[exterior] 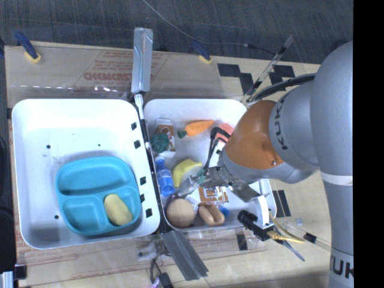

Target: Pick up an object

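Note:
The right bin [192, 104] holds a crowd of small things: an orange carrot [200, 126], a dark green toy [160, 142], a blue bottle [163, 179], a yellow banana-like fruit [183, 170], a tan round ball [180, 213], a brown bun [210, 215] and an orange printed packet [213, 194]. My gripper [203, 176] is low in this bin, right beside the yellow fruit and above the packet. The wrist and the orange band hide most of it, and no object is visibly held.
In the left bin [36, 131] lies a blue divided tray [90, 173] with a yellow potato-shaped piece [118, 209] in its lower right compartment. A metal divider bar [142, 59] stands between the bins. My arm covers the right bin's right side.

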